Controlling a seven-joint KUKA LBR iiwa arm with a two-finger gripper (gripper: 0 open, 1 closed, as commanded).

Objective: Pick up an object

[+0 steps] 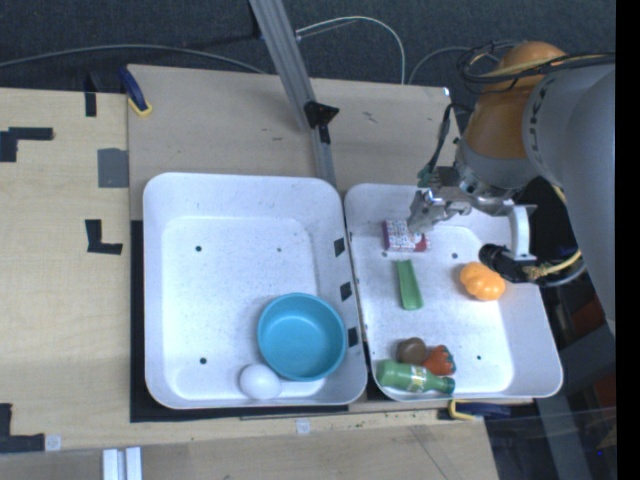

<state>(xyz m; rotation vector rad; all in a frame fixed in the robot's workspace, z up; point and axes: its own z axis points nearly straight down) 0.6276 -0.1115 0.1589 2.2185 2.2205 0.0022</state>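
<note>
- The gripper (424, 218) hangs low over the far end of the right bin (530, 363), its tip just above a small red-and-white packet (399, 236).
- The packet lies on the bin floor, just beyond the green stick (408, 284). It looks close to or touching the gripper tip, but no object can be seen gripped.
- How wide the tool stands cannot be told from this slant.
- Other candidates sit in the same bin: an orange fruit (483, 282) to the right of the green stick, and a brown lump (411, 349), a red piece (438, 360) and a green bottle (414, 376) at the near edge.
- The left bin (170, 268) holds a blue bowl (300, 335) and a white ball (260, 380).
- Judged from this, the approach seems done; the grasp and the lift are left, so nothing is picked up yet.
</note>
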